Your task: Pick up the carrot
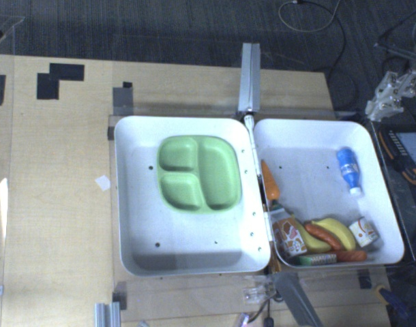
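"Closest to us, what's in the near corner of the right bin (pixel 389 182)?"

"Mostly clutter: a snack packet (pixel 288 234), a banana (pixel 336 230) with an orange-red sausage-like piece (pixel 318 232) lying against it, and a small carton (pixel 365 231). None of it is the target."

"And the left bin (pixel 133 203)?"

"Just a green divided plate (pixel 198 172), roughly in the middle."

"So where's the carrot?"

"The carrot (pixel 266 177) lies in the right bin, tight along its left wall beside the divider between the two bins. Its length runs near to far, and its near end sits close to the snack packet. A blue bottle (pixel 348 168) rests well apart from it, toward the far right."

"And the gripper?"

"A pale metal shape at the far right, outside the bins, looks like the gripper (pixel 393 92). Whether it's apart or together, I can't tell."

"Which step are we at, then?"

"I'd say the approach hasn't begun and nothing is grasped. The next move calls for travelling across the right bin and coming down over the carrot's middle, with the grip set across its narrow width. The wall leaves little room on that side, so a slip is likely."
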You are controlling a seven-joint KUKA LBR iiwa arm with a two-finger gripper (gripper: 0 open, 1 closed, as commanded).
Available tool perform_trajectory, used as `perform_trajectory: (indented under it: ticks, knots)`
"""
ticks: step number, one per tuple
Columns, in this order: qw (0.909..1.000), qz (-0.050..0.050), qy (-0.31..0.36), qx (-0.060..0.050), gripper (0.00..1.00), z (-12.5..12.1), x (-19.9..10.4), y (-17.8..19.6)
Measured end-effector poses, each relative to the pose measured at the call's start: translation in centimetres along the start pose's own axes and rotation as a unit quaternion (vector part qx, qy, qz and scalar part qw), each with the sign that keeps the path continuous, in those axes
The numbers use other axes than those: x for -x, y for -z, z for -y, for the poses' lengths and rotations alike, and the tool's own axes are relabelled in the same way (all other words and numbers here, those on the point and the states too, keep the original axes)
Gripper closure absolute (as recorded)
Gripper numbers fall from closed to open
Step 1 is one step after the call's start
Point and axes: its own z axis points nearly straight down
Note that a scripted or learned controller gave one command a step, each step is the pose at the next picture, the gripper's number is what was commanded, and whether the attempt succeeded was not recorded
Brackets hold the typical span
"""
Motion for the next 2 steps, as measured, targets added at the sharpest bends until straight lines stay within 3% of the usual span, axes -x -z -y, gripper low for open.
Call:
perform_trajectory:
  ticks: [2]
  knots:
    - [0.9999,0.014,0.000,0.000,1.00,-0.3,0.5,2.9]
